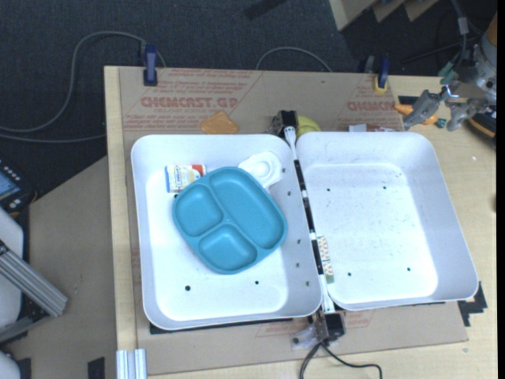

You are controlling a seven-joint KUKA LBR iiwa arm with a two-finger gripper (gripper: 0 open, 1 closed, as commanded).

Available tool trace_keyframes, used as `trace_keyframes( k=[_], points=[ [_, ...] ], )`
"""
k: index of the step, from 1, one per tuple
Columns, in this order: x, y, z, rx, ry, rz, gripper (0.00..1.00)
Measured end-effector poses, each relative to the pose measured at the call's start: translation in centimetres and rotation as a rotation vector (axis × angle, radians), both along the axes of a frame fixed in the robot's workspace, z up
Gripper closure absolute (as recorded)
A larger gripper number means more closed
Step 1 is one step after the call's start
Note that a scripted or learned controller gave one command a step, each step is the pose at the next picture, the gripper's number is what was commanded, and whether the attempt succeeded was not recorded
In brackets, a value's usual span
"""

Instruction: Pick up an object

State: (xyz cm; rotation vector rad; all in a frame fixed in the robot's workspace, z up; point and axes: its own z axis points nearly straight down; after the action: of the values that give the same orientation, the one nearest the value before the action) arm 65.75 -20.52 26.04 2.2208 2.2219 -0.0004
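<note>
A blue three-compartment plate [229, 218] lies in the left bin [237, 298], toward its far half. A small white round cup [262, 168] rests against the plate's far right edge. A small white packet with yellow and red print [183, 175] lies at the plate's far left, partly tucked under its rim. The right bin [371, 212] shows its speckled white floor. My gripper [443, 105] is at the upper right, beyond the right bin's far corner, well away from all the objects.
Behind the bins, an orange piece [219, 122] and a yellow object [306, 125] lie on the cardboard-covered bench. Blue clamps [149, 63] [382, 71] grip the bench's far edge. A black hinge strip [304, 204] runs between the bins.
</note>
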Motion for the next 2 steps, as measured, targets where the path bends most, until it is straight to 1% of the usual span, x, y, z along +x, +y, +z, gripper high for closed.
trace_keyframes(
  k=[1, 2],
  points=[
    [-2.7, 2.5, -18.5, 0.004, 0.010, -0.001, 0.00],
    [1.1, 9.5, -17.5, 0.001, -0.005, 0.007, 0.00]
  ],
)
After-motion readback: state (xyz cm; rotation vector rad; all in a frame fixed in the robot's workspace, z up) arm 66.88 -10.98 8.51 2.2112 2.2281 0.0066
